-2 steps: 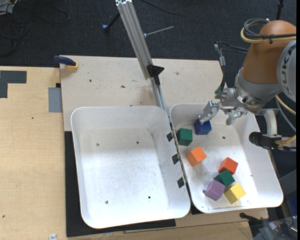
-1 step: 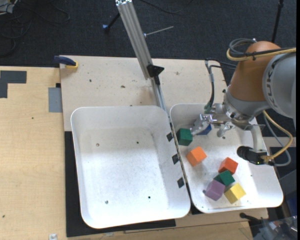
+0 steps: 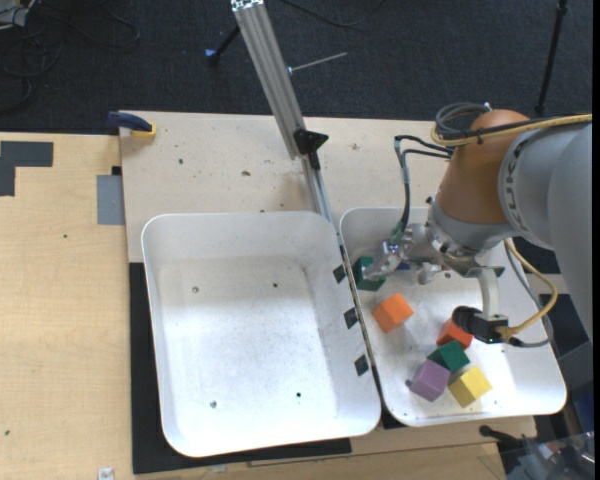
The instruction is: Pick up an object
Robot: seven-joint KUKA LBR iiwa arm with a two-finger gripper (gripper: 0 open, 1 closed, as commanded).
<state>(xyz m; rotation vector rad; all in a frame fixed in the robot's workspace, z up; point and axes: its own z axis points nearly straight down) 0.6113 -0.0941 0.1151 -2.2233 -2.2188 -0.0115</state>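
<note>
The end effector (image 3: pixel 380 266) grips a small dark-green object (image 3: pixel 368 272) (shape unclear) above the right bin (image 3: pixel 540 393).

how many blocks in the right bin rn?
5 clearly visible: orange block mid-bin, red block beside the arm, green block, purple block and yellow block near the front. A green item by the tool is unclear; the arm may hide more.
</note>
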